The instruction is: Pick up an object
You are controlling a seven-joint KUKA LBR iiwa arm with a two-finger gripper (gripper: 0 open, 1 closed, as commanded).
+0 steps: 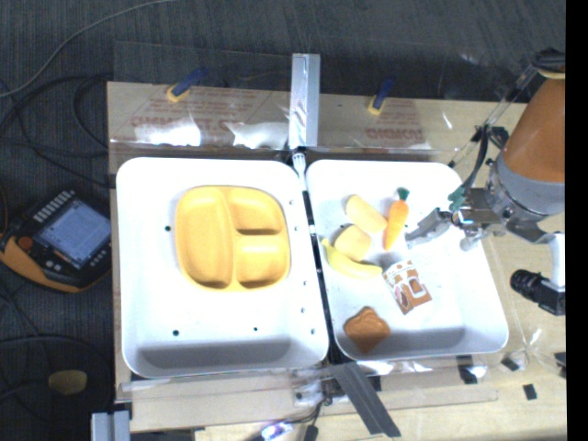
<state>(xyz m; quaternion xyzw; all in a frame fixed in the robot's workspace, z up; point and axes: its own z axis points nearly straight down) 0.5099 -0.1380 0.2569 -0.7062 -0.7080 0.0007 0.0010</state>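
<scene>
The right bin [478, 292] holds several toy foods. An orange carrot [395, 221] lies beside two pale yellow blocks [365, 213], [352, 241] and a yellow banana [353, 264]. A small brown and white carton [408, 288] lies near the middle, and a brown bread-like lump [366, 327] sits at the front. My gripper [448, 231] hovers over the right side of this bin, to the right of the carrot. It is open, with nothing between its fingers [423, 229].
The left bin [147, 320] holds a yellow divided tray [233, 237]. The grey and orange arm [537, 154] comes in from the right over the bin's rim. A handheld controller [60, 237] lies on the floor at the left.
</scene>
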